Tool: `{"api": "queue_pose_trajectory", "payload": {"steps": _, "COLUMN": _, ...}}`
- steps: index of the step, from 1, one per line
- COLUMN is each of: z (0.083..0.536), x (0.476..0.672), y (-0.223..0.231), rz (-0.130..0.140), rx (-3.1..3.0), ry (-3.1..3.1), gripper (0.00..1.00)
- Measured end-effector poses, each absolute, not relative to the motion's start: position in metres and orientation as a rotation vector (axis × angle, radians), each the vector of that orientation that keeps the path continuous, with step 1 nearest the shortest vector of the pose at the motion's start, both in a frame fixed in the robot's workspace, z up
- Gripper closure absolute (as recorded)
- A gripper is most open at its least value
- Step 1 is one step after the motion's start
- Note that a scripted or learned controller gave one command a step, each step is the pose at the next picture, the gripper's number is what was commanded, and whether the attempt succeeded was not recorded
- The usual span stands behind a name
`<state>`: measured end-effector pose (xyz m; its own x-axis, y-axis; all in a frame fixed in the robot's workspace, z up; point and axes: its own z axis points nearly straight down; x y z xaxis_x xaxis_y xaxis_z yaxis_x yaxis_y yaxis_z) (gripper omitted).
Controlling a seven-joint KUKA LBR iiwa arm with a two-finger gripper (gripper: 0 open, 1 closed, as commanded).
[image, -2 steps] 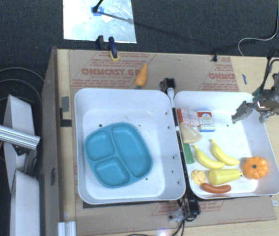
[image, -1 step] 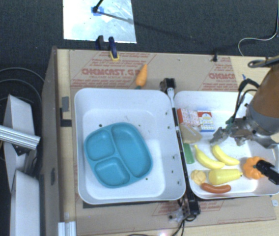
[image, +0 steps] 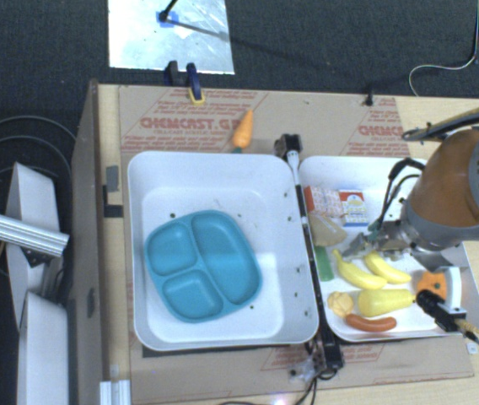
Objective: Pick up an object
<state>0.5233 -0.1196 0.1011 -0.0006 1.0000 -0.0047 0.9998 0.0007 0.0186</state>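
The right bin [image: 324, 169] holds several toy foods. Two yellow bananas [image: 359, 272] lie in its middle, with a yellow pear [image: 384, 301] and a red sausage [image: 371, 322] at the front. A red and white box [image: 341, 204] lies at the back, a green piece [image: 325, 266] sits by the left wall, and an orange piece [image: 433, 282] lies at the right. My gripper [image: 363, 244] hangs low over the bin just behind the bananas, under the orange-banded wrist [image: 442, 194]. Nothing shows between its fingers.
The left bin [image: 151, 169] holds a blue divided plate [image: 202, 264]. An orange carrot [image: 241, 130] lies on the cardboard behind the bins, near a blue and yellow clamp [image: 191, 78]. A black bar [image: 307, 226] runs between the bins.
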Motion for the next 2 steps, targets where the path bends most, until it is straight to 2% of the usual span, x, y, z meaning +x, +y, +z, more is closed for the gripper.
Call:
{"api": "queue_pose_trajectory", "payload": {"steps": 1, "z": 0.109, "x": 0.523, "y": -0.119, "rz": 0.014, "rx": 2.212, "ry": 2.213, "gripper": 1.00}}
{"api": "queue_pose_trajectory", "payload": {"steps": 2, "z": 0.189, "x": 0.509, "y": -0.053, "rz": 0.009, "rx": 2.207, "ry": 2.231, "gripper": 1.00}}
